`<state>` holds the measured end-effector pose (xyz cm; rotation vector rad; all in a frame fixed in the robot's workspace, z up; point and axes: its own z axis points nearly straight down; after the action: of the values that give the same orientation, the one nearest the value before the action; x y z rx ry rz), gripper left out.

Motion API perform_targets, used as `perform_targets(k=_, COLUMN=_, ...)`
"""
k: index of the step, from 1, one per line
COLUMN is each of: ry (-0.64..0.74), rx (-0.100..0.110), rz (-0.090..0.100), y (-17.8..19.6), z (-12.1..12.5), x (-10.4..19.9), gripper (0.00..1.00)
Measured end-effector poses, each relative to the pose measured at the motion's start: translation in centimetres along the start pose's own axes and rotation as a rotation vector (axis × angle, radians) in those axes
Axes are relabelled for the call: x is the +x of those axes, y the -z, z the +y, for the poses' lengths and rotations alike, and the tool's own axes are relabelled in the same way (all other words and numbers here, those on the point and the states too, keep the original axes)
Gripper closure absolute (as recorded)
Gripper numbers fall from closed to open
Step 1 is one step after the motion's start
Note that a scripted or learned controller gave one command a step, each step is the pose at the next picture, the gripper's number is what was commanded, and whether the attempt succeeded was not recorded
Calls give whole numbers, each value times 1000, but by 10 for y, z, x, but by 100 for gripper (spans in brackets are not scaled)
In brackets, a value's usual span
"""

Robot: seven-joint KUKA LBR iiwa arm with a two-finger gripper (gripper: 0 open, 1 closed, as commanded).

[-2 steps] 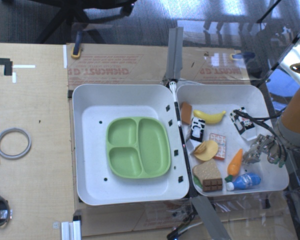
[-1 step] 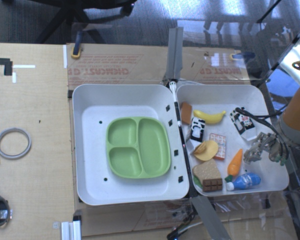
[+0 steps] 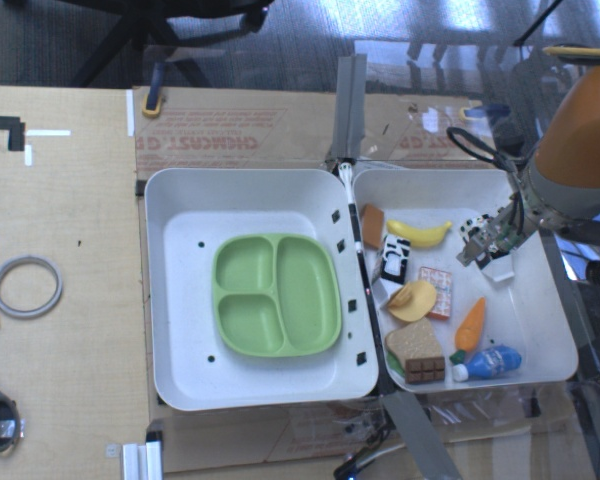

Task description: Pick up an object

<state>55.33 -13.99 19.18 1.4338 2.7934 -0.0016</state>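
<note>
Hovering by the right bin's [image 3: 565, 368] far right edge, the gripper [image 3: 485, 240] carries nothing visible; its claw state is unclear; centring over the banana [image 3: 420, 232] looks wise

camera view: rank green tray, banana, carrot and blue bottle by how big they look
1. green tray, by far the largest
2. banana and blue bottle, too alike to rank
3. carrot, slightly smaller
</note>
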Motion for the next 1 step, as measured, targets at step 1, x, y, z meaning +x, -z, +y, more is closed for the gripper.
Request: perform_targets(k=1, ry=-615, rx=4, rz=0, y=41, z=59, x=4, gripper=100)
